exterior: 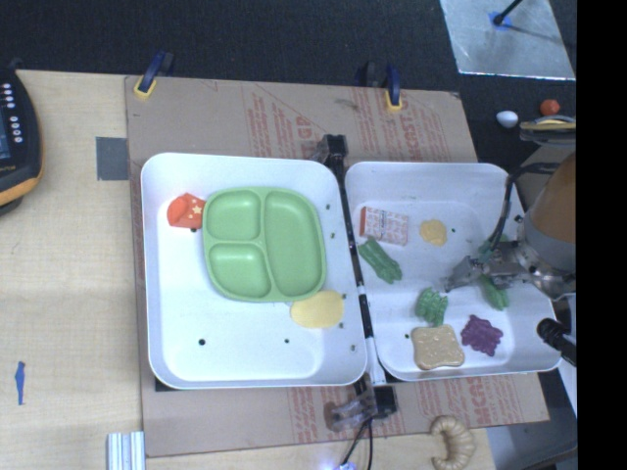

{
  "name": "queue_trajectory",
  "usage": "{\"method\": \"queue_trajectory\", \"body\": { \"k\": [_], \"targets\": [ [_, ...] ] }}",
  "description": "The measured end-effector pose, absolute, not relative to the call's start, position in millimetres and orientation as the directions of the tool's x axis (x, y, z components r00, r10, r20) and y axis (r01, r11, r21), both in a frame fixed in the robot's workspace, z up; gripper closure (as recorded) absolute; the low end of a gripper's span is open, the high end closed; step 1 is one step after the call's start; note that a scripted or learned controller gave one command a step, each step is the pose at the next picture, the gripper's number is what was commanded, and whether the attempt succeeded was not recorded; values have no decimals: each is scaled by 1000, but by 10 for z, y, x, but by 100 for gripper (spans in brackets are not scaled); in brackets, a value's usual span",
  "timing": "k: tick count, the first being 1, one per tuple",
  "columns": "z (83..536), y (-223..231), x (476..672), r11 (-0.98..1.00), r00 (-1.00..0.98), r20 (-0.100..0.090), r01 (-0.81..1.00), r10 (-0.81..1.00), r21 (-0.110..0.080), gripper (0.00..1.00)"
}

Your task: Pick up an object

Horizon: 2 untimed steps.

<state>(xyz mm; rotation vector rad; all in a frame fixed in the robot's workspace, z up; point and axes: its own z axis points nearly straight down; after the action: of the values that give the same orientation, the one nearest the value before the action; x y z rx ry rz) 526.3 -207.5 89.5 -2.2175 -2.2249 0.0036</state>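
gripper low inside the right bin, reaching in from the right edge; grey wrist and part of the orange band visible at the far right. fingers spread apart, nothing between them; tips sit just above and to the right of a green broccoli-like piece, not clearly touching it. a second small green piece lies right under the gripper body, partly covered by it. other contents of the right bin: green pickle-shaped item near the left wall, red-and-white packet above it, small yellow round piece toward the middle top, tan toast slice at the bottom edge, purple grape cluster just right of the toast. left bin carries a green divided plate with three compartments, all bare; red item with a yellow star touching the plate's left edge; pale yellow lemon-like piece just below the plate's lower right corner. both bins rest on a cardboard sheet fixed with blue-and-yellow clamps along the top edge. tan curled object lies on the cardboard below the right bin. black-and-orange pendant at the far left of the bench.
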Motion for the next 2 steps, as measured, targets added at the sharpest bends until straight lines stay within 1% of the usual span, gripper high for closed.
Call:
{"method": "queue_trajectory", "body": {
  "k": [1,2],
  "targets": [
    [1069,-2099,5299,5,-5,-7,1000,1000,6,100],
    [1296,-2122,5653,5,-5,-1,1000,1000,2,100]
  ]
}}
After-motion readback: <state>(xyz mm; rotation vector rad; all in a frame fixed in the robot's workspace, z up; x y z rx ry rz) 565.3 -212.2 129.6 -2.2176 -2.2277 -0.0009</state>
